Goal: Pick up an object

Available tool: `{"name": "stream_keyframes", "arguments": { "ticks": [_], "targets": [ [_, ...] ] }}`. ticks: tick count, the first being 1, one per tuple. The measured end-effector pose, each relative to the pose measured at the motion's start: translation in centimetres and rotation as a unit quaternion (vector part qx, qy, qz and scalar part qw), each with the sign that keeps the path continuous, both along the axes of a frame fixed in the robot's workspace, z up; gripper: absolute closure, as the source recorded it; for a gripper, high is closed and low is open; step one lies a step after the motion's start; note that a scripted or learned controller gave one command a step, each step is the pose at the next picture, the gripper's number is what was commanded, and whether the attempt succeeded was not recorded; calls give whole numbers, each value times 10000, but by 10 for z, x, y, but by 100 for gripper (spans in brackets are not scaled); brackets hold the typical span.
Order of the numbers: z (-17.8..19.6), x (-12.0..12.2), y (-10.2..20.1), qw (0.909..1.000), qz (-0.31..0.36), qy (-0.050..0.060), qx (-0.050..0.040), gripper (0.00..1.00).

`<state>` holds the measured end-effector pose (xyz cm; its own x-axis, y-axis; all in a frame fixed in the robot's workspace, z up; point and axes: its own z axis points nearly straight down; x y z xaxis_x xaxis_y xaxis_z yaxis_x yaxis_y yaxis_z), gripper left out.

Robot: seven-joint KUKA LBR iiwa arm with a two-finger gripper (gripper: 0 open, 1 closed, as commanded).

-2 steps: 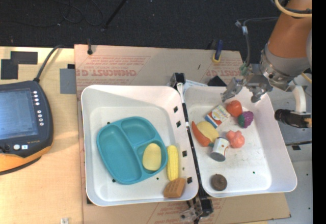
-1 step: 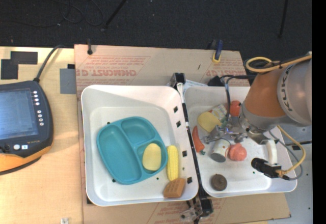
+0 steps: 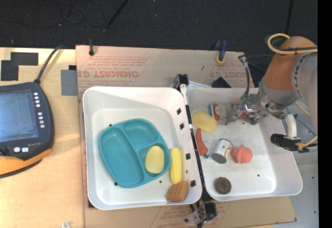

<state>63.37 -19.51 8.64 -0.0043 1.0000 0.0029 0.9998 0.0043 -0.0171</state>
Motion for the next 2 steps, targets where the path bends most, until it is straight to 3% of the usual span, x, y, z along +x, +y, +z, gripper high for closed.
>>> {"name": "stream_keyframes", "arguments": {
  "ticks": [1, 2],
  "targets": [
    [0, -114, 25, 10000, -31, -25, 10, 0],
    [12, -109, 22, 10000, -58, -67, -4, 100]
  ]
}}
